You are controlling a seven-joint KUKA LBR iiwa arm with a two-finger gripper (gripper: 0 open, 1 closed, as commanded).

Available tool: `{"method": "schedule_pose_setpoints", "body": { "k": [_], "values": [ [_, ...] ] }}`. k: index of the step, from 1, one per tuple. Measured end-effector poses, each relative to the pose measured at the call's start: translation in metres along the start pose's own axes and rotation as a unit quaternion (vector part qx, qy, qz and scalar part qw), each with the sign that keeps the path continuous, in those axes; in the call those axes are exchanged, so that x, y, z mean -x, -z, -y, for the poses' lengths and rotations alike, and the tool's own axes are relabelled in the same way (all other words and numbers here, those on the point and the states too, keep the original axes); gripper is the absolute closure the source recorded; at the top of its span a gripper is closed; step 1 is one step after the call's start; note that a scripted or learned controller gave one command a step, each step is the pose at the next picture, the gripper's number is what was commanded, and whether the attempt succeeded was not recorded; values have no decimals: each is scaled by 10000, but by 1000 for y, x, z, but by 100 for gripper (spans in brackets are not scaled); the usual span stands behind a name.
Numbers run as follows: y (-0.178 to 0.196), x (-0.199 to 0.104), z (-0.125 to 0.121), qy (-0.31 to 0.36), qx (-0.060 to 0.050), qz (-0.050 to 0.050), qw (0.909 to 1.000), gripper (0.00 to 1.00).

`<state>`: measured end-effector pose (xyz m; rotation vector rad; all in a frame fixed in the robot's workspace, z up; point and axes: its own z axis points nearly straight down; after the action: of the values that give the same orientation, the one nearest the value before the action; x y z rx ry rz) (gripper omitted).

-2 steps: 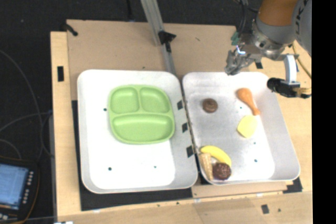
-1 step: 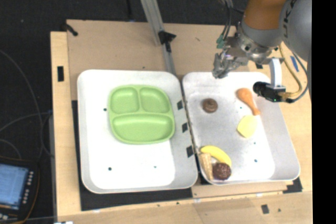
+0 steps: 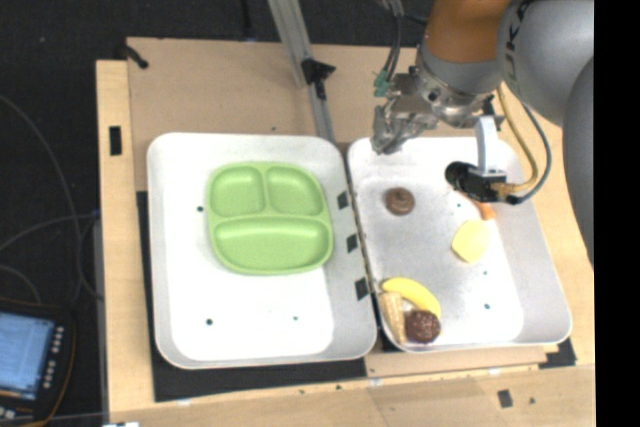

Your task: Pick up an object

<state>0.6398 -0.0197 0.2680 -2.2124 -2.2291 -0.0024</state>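
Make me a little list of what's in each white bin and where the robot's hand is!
left bin: green divided plate
right bin: brown round thing, yellow piece, banana, dark round thing, small orange thing
gripper: above the right bin's far left corner, holding nothing I can see

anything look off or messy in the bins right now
Mostly tidy. The odd spot is the right bin's near-left corner: a banana and a dark round item sit jammed against the wall. The green plate lies flat.
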Motion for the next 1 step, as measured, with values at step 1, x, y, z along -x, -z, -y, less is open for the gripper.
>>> {"method": "schedule_pose_setpoints", "body": {
  "k": [1],
  "values": [
    [-16,-47,5,-5,-7,6,10000,100]
  ]
}}
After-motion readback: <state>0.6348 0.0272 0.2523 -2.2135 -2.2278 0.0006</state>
